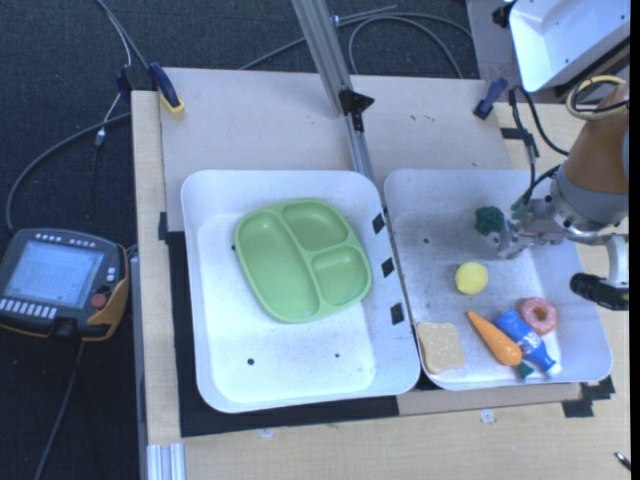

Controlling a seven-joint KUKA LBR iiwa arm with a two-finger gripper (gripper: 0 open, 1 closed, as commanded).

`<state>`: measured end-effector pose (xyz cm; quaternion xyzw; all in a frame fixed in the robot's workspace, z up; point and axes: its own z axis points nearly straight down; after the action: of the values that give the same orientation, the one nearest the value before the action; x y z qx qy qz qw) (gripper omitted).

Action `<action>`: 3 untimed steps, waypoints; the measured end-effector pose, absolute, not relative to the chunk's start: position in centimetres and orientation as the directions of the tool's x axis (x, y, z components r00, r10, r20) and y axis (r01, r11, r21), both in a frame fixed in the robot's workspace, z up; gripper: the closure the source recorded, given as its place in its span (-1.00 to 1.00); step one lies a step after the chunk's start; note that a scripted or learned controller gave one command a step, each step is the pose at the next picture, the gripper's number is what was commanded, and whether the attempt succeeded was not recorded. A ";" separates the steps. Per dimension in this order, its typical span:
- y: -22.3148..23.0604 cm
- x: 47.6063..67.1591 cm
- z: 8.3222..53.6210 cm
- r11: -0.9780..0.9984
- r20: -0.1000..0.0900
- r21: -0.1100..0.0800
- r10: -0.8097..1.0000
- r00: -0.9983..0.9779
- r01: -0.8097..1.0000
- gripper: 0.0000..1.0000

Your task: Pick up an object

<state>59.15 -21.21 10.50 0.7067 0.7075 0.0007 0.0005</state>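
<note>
- I have the gripper [515,236] low in the right bin [430,193], near its far side, with a small dark green object [489,219] just beside its tip on the left.
- I cannot tell how far the fingers are spread, nor whether they have hold of anything; the green piece looks beside them, not between them.
- To do this step well, I'd centre the tip over the green piece, straddle it squarely, and close only once it sits between the fingers. It looks small, so a skewed approach would probably nudge it away.
- If that fails, the yellow ball [472,278] is near, though I'd expect it to roll.
- Count in the right bin: one green piece, one yellow ball, one carrot [494,337], one slice of bread [440,347], one pink doughnut [539,315], one blue-and-white item [530,343] I can't identify.
- Left bin [215,368]: one green divided plate [302,258], three compartments.
- Two bins in all.
</note>
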 end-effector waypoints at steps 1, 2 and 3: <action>-21.9 59.2 15.1 0.000 -0.002 0.006 1.000 0.000 1.000 1.00; -21.2 58.9 21.1 0.002 -0.003 0.008 1.000 -0.002 1.000 1.00; -21.0 59.6 25.7 0.002 -0.002 0.007 1.000 -0.002 1.000 1.00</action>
<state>59.56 -21.05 25.72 0.7063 0.7079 0.0017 0.0034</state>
